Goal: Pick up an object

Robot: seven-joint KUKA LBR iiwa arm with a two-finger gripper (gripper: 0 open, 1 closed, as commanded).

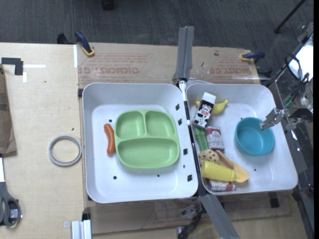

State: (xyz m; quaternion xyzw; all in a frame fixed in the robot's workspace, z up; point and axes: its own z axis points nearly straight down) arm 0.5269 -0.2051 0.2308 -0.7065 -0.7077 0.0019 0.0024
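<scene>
My gripper (269,120) reaches in from the right edge and sits at the upper right rim of a blue bowl (253,139) in the right bin (279,176). Nothing shows in its grasp. Left of the bowl lie a cow-patterned carton (203,114), a yellow banana (219,105), a red-and-white box (215,137), a green strip (200,140), a cookie (209,156) and a yellow bottle (218,171). In the left bin (94,183) rest a green divided plate (147,138) and an orange sausage (109,138).
A grey ring (65,150) lies on the bench left of the bins. Scissors (9,209) sit at the lower left corner. A grey divider bar (185,54) rises between the bins at the back. Cables and a stand crowd the right edge.
</scene>
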